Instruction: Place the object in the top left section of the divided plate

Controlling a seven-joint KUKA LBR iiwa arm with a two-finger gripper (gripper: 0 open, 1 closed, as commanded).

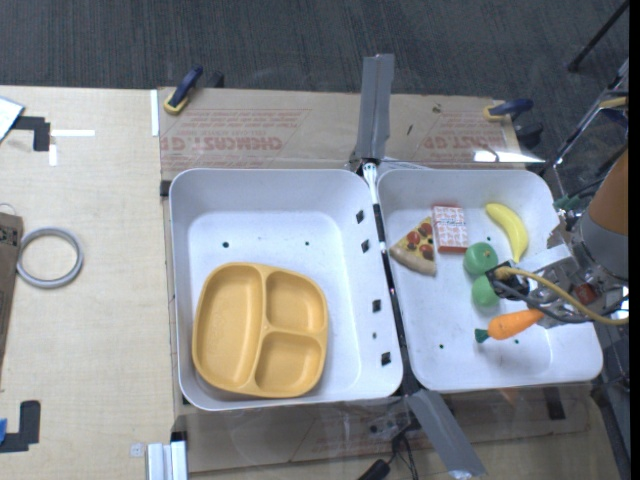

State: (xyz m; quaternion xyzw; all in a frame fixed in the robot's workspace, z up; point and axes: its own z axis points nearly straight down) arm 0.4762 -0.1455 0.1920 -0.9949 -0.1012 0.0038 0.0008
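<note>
Orange carrot [512, 323], green-tipped, lying beside green pepper [484, 290] in right bin [440, 353]

Glossy yellow plastic divided plate [262, 330], smooth white bins [290, 200], matt cardboard [260, 128]

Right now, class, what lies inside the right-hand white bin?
Inside the right bin: a pizza slice, a red box, a banana, two green fruits, and a carrot. The gripper covers part of the lower green one.

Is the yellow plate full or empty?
Empty. The yellow divided plate in the left bin shows bare sections, with nothing lying in any of them.
</note>
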